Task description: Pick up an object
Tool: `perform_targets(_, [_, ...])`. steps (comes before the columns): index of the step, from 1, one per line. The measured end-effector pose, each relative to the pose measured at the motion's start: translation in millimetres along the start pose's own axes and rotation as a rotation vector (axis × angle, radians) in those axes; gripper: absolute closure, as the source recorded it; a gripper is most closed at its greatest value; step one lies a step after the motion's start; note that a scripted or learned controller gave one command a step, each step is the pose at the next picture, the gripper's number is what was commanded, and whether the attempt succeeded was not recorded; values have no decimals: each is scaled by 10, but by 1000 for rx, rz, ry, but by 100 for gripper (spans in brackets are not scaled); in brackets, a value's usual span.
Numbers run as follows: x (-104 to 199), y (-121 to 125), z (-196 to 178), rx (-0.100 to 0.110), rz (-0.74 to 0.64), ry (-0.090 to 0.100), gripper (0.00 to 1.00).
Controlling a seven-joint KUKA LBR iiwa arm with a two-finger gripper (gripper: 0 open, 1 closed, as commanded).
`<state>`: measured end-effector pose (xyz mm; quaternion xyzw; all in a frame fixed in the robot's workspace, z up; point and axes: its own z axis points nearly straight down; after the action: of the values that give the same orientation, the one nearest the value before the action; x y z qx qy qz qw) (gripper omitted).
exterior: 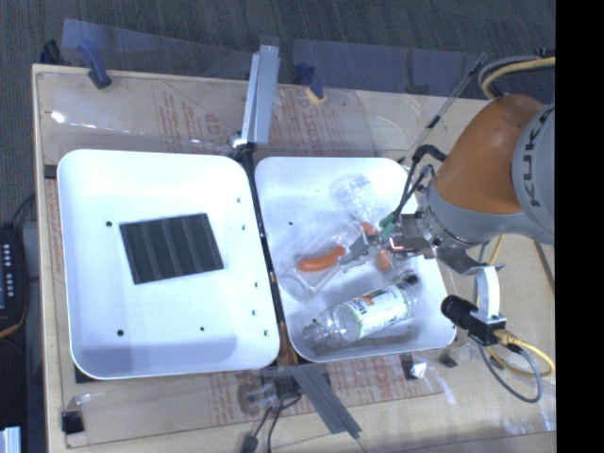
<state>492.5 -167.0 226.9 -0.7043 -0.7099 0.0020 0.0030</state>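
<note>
The gripper [363, 245] is seen low in the right bin [283, 192], reached in from the right; its fingers cannot be made out clearly, so whether they are parted or closed cannot be told; an orange object [319, 261] is seen just left of it, apparently touching; a clear bottle [363, 314] with a green label is laid on its side nearer the front wall; a dark ribbed pad [172, 246] is laid in the left bin [85, 177].
</note>
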Motion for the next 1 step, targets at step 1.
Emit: perform_targets(1, [143, 391, 1076, -4, 18, 0, 0])
